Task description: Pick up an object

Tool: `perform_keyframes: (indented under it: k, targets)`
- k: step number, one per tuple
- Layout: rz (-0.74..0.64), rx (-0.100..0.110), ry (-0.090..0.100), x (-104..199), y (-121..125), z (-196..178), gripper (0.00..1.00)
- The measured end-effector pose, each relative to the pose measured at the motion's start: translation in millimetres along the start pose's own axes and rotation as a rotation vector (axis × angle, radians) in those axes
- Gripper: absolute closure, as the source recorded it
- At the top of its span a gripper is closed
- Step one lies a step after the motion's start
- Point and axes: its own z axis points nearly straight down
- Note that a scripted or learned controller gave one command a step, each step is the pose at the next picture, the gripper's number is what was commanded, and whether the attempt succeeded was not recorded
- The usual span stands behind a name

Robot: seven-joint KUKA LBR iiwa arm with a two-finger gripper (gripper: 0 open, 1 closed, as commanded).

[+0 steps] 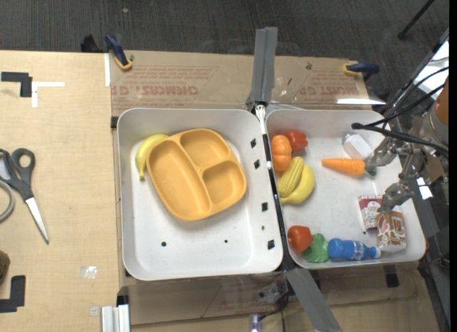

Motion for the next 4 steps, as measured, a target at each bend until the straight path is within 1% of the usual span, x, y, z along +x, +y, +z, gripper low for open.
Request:
perform_keyframes:
  k: [1,2,3,4]
  targets:
    - [-0.014,0.001,-0.002,-51.2,14.7,149.9,0.0]
    - [-0.111,0.006,0.005,-134.1,56.0,150.3,0.0]
    - [-0.394,0.002,-0.007,-149.6,-25.5,147.7,0.0]
    - [-0.359,-0.001,-0.004,-148.7,46.9,149.3,0.0]
